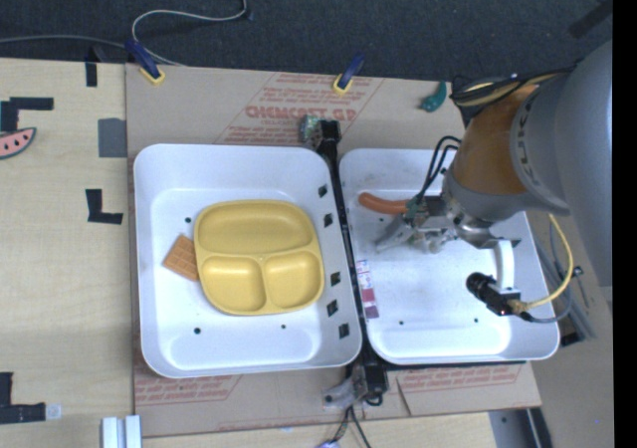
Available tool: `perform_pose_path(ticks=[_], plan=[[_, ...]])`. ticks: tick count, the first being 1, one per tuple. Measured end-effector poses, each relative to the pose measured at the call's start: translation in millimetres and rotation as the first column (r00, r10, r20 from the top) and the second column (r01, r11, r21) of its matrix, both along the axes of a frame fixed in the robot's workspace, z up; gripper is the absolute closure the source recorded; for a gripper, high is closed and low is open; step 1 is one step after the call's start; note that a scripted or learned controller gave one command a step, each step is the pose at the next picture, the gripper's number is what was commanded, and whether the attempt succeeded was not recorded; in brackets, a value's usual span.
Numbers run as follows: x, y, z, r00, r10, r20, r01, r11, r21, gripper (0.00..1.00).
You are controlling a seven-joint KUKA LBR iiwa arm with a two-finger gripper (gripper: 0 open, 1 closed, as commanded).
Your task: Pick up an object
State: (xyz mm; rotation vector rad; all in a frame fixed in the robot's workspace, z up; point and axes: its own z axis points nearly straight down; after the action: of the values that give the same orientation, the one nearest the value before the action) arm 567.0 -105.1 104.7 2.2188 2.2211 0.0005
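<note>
An orange-brown sausage-shaped toy point(382, 203) lies in the right bin point(438, 332), near its upper left corner. My gripper point(396, 225) is low in that bin, just below and to the right of the sausage's right end. Its fingers point left and stand spread apart, open, with nothing between them. One fingertip point(382, 241) reaches toward the bin's left wall; the other sits close to the sausage's end. In the left bin point(159, 336) a yellow divided plate point(259, 255) covers part of a tan, cracker-like piece point(180, 258).
The divider between the two bins point(343, 257) runs just left of my gripper. A pink and white label point(365, 289) lies on the right bin's floor by that wall. Cardboard point(279, 108) surrounds both bins, with yellow clips at its far edge.
</note>
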Motion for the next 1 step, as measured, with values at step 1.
perform_pose_path(ticks=[1], plan=[[-0.1, 0.8, 9.1, 1.000, 0.001, -0.001, -0.001, 1.000, 0.001, 1.00]])
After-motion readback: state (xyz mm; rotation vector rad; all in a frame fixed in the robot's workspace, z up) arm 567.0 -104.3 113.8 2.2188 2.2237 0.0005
